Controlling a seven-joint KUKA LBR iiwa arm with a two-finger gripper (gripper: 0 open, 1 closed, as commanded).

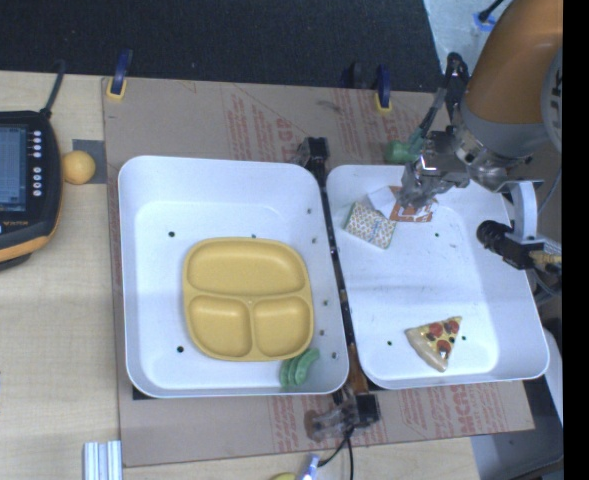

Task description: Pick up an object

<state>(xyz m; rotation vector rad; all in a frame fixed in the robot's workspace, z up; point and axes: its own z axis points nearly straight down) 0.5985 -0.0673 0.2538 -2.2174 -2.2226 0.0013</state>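
Desk (pixel 44 368): pale wood, brown board under two white bins.

Left bin (pixel 144 268): holds a yellow divided plate (pixel 247 298), three compartments, lying flat mid-bin. A small green toy (pixel 299 369) sits at the near right corner, just beside the plate.

Right bin (pixel 514 308): arm (pixel 514 58) reaches in over its far edge.

Handheld controller (pixel 9 193) at desk's left edge, yellow ball (pixel 78 166) just beside it.

Jaws (pixel 419 193) low over the far part of the right bin, above a small red-and-white flat item (pixel 411 212), possibly a card. Released or clenched: cannot tell, view too cluttered there.

Patterned packet (pixel 371 225) lies left of the jaws, near the bin's left wall.

Toy pizza slice (pixel 436 341) near the front of the right bin, well apart from the jaws.
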